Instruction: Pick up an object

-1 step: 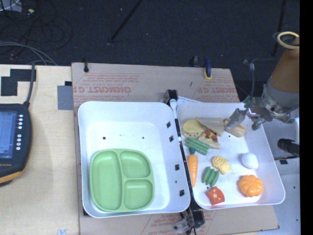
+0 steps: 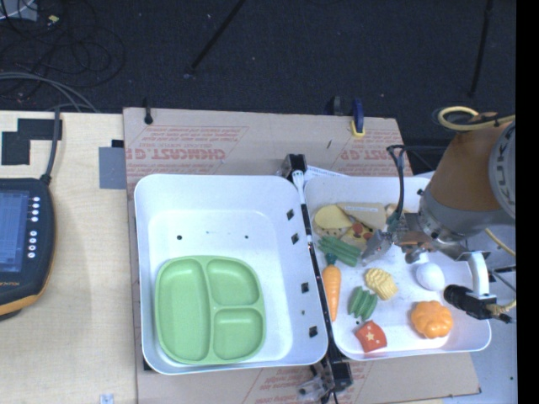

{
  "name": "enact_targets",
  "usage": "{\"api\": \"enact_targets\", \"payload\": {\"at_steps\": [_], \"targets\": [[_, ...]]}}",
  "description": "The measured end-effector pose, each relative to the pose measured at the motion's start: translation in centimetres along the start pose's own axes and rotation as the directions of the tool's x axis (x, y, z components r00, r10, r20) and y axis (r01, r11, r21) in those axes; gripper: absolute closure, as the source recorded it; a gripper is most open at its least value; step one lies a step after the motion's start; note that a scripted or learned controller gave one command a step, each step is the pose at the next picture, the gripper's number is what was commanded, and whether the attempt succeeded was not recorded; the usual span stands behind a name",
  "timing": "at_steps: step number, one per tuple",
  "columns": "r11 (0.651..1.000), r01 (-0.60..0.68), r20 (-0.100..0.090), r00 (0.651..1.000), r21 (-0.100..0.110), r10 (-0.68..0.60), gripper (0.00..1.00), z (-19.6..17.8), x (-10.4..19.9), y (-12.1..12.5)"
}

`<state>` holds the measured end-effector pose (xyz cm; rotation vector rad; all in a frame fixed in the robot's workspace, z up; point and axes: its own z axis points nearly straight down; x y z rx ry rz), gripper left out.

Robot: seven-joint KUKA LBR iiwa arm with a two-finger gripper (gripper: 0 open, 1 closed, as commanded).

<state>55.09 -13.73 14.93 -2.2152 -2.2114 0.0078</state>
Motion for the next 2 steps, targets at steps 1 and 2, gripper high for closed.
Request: {"api": "enact_targets", "payload": {"at_steps": [1,2], "targets": [[1.0,0.002,0.002,1.0,-0.005,-0.002,0.0,-1.2,3.4,-3.6],[1.0,0.0,0.002,1.0,-0.005,0.0,0.0,5.3,3.6,-6.1]]}}
